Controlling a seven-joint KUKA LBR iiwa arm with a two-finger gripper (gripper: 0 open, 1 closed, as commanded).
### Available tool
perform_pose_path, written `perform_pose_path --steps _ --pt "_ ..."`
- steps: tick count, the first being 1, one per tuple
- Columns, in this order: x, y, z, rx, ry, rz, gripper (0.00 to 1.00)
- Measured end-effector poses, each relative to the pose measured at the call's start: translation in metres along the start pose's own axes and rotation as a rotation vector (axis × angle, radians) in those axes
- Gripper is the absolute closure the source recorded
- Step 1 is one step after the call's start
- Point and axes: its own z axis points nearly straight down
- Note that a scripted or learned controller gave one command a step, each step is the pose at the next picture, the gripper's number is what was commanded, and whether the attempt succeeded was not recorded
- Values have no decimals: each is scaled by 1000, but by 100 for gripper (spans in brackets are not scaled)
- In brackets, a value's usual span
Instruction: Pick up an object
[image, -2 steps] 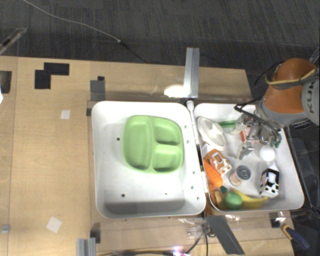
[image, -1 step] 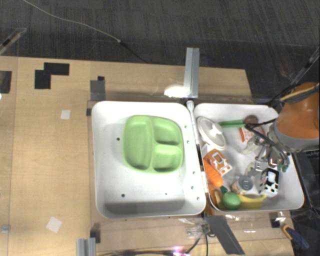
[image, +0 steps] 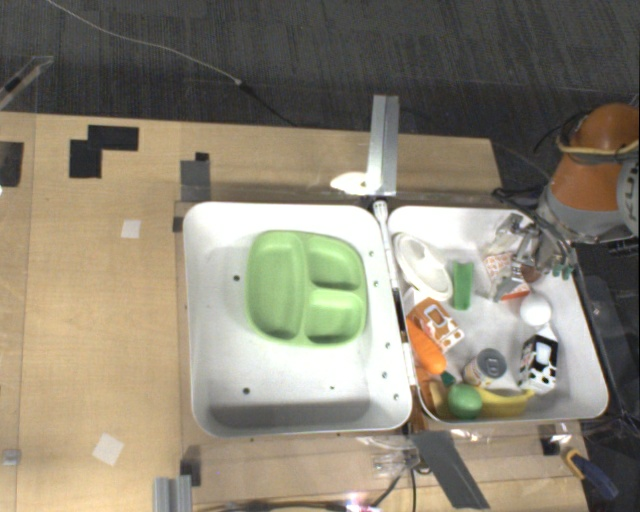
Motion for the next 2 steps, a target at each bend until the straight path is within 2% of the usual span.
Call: perform_pose_path --steps 1,2 --pt "33 -6 1 -4 2 157 0" --pt "86 -10 -1 -3 0 288 0"
